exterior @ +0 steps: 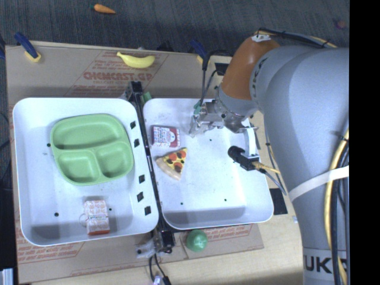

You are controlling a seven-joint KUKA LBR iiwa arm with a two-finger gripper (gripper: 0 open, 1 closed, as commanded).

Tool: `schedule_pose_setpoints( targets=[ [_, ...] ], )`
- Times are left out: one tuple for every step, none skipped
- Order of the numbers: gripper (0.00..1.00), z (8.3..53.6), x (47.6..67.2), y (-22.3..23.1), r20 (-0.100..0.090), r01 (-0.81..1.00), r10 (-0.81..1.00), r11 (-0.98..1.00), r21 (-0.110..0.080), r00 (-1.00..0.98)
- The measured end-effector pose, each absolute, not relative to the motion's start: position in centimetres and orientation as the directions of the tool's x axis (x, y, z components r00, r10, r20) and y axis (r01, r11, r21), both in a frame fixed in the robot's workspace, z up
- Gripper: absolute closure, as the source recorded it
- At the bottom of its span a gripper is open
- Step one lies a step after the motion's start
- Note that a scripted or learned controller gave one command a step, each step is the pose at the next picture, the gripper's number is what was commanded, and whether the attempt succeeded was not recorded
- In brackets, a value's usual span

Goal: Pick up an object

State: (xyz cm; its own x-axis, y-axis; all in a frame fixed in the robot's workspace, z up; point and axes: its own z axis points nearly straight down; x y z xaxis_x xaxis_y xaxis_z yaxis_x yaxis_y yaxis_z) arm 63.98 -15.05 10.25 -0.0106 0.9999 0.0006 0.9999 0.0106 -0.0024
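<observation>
My gripper [200,121] hangs over the back part of the right bin [237,209], under the orange band of the arm [249,64]. To its left, a red packet [165,136] lies flat on the bin floor, a short gap away from the gripper. A toy pizza slice [173,162] lies just in front of the packet, lower left of the gripper. In the left bin [27,177] sit a green divided tray [92,147] and a small wrapped snack [96,215].
A yellow banana [135,59] lies on the cardboard behind the bins. A green ball [196,240] rests in front of the right bin. Black clips [141,159] join the two bins. Blue clamps [27,46] hold the cardboard's back edge. A black cable plug [240,157] hangs over the right bin.
</observation>
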Motion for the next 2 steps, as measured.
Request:
schedule_pose_setpoints(
  targets=[
    [1.0,19.35,65.75,-4.03,0.002,1.0,1.0,0.008,0.002,-0.008],
    [0.0,19.22,65.66,-4.21,0.001,1.0,1.0,0.006,-0.001,-0.006]
  ],
)
